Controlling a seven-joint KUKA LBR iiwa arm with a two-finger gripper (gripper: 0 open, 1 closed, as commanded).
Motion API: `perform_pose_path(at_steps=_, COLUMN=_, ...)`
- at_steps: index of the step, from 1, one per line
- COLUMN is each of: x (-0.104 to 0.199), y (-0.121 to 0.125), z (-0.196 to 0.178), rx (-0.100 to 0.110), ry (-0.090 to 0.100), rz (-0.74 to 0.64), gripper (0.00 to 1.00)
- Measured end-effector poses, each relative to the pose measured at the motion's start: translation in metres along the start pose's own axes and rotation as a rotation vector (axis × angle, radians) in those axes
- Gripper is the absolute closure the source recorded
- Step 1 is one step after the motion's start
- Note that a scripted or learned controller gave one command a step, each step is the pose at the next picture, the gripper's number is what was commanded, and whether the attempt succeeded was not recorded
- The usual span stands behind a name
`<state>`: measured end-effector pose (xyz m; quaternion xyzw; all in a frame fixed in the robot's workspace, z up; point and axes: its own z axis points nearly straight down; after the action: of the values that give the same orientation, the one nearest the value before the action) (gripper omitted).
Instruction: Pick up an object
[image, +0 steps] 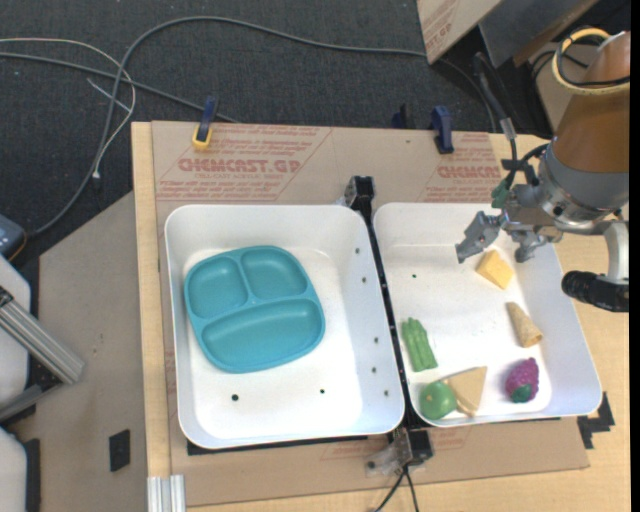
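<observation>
Camera view is taken from above two shallow white plastic bins. In the left bin (190, 400) a smooth teal divided plate (255, 306) is laid. In the right bin (570, 340) are seen a yellow cheese wedge (494, 269), a beige cone (524, 325), a ribbed green vegetable (419, 344), a round green fruit (436, 400), a tan wedge (467, 387) and knobbly purple grapes (521, 379). The gripper (507, 236) is spread wide and holds nothing; the cheese wedge lies just below it, between the fingers.

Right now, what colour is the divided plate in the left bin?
Teal blue plate, seen in the camera view.
</observation>
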<state>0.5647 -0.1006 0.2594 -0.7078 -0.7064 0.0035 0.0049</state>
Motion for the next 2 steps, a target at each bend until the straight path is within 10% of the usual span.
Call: perform_pose_path(at_steps=2, x=-0.006, y=-0.006, z=0.050, rx=-0.003, ry=0.000, rz=0.000, gripper=0.00)
